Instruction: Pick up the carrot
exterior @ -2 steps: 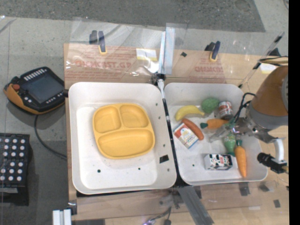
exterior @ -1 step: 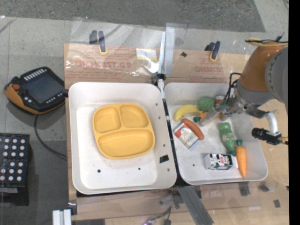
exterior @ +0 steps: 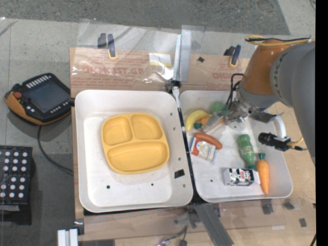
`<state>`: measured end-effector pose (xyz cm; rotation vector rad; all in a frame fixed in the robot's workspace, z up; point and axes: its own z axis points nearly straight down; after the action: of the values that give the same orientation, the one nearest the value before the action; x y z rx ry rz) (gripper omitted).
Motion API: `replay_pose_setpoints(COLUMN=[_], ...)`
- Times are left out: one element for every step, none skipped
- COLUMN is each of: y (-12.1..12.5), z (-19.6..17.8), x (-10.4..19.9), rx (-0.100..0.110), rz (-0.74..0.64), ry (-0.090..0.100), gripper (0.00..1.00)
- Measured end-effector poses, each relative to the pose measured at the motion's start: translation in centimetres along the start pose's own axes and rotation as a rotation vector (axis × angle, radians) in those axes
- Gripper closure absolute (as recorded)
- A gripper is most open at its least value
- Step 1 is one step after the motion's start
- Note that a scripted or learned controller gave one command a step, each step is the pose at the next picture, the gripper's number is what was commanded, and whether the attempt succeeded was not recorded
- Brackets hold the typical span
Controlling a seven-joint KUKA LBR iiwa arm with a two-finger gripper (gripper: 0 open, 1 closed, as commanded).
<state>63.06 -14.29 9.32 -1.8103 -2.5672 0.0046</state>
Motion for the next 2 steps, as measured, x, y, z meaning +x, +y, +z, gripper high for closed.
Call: replay_pose_setpoints(y=[2.15, 2.54], z=[0.16, -0.81], x=[1.18, 1.09], rx=[0.038, 0.020], rz=[-0.214, -0.216], ry=[0.008, -0.003], gripper=[0.00, 1.00])
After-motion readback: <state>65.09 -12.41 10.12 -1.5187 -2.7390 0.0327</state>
